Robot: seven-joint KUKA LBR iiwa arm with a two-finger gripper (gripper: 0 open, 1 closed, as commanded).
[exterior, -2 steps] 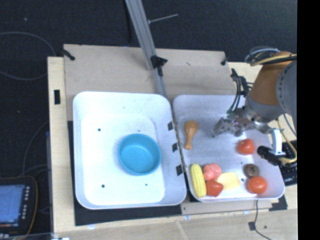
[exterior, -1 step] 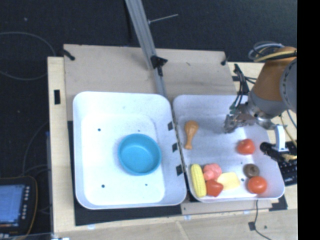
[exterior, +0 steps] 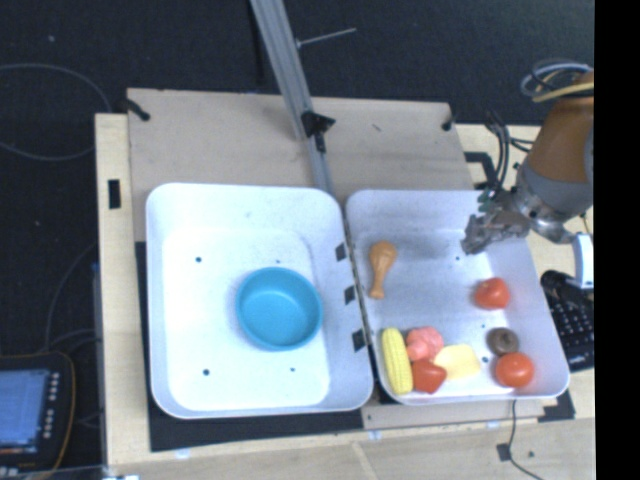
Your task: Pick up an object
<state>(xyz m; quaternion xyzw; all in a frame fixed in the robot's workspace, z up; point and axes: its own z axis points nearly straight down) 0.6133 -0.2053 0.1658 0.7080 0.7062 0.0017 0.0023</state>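
Honestly, from the camera view the likeliest target looks like the small tomato [exterior: 491, 293] in the right bin [exterior: 420, 208]: probably light, hard plastic, smooth and round, so apt to roll or slip unless pinched across its middle. It lies just below the gripper [exterior: 480, 236], not between anything; whether that gripper is spread or closed, I cannot tell.

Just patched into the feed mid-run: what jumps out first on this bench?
The blue bowl sits alone in the left bin. Bright toy food crowds the right bin's near edge: corn, tomatoes, with a drumstick apart. The gripper hovers over that bin's far right side.
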